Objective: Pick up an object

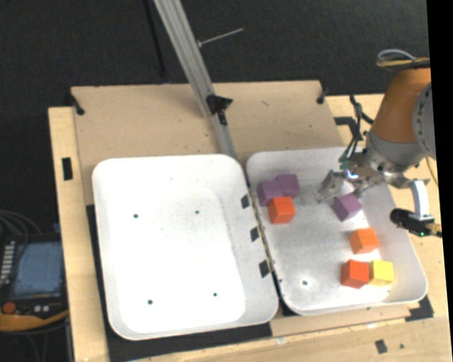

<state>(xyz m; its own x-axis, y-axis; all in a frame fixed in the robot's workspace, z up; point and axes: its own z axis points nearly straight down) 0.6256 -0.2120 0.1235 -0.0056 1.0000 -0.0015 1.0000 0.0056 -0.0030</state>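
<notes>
A pale wooden bench (298, 102) stands on a dark floor and carries two shallow white plastic bins side by side. The grey arm with its orange band (396, 114) reaches in from the right over the right bin (319, 286), and the tool (343, 184) hangs above that bin's far half. A small purple cube (346, 205) sits right at the tool's tip, touching or just under it; whether the fingers are spread or closed, and whether they grip the cube, cannot be told from this angle. To the tool's left, near the bin's inner wall, two more purple blocks (279, 186) lie together with an orange cube (282, 209) just in front of them. Nearer the camera than the tool lies an orange block (364, 240), and beyond it a red-orange cube (356, 272) touching a yellow cube (382, 271). The left bin (177, 242) lies well apart from the tool.
</notes>
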